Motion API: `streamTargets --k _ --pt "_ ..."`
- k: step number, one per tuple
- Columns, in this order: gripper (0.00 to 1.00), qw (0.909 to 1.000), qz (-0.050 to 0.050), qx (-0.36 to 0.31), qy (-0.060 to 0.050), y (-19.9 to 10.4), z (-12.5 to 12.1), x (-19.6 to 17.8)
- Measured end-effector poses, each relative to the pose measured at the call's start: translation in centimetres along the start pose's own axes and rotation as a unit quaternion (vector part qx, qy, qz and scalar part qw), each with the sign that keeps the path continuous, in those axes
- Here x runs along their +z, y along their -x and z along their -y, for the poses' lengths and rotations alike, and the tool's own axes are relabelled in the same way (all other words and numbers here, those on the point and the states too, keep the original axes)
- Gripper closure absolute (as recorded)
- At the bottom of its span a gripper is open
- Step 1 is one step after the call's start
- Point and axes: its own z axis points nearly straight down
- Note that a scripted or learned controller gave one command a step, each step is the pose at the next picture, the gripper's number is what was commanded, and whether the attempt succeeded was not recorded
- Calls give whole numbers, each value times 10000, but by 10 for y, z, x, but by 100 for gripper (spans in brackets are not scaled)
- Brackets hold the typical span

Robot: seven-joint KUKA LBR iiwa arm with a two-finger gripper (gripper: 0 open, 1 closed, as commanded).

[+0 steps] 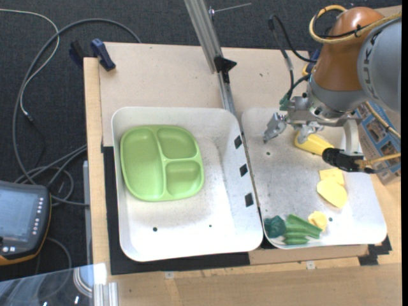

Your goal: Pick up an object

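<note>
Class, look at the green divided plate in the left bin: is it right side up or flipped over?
Right side up: the green divided plate shows its three hollow compartments facing upward.

The green divided plate [162, 163] looked like smooth plastic with a soft sheen. Both white bins [191, 242] appeared to be matt plastic, their floors speckled with dark grit. The desk [159, 75] had a pale, flat, wood-like board surface. The arm's orange band [341, 50] was glossy, catching highlights, and the tool [275, 129] looked like bare grey metal. The yellow pieces [333, 191] seemed smooth and slightly shiny.
</note>
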Motion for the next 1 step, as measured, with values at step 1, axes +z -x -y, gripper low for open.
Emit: streamTargets --k 1 --pt "0 10000 -16 -38 0 -104 45 0"
